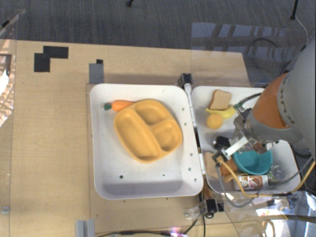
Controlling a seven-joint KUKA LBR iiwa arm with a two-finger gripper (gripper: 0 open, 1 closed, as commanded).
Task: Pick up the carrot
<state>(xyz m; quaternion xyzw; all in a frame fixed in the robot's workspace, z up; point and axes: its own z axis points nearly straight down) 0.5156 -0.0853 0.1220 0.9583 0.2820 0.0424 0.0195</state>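
The carrot, orange with a green top, lies in the left bin near its far left corner, touching the far rim of a yellow divided plate. My gripper hangs over the middle of the right bin, well to the right of the carrot and just above a teal bowl. The wrist and its fittings hide what is under it.
The right bin holds a slice of toast, a round yellow fruit, the teal bowl, a small bottle lying on its side and a brown-orange item. A ridge between the bins runs along.
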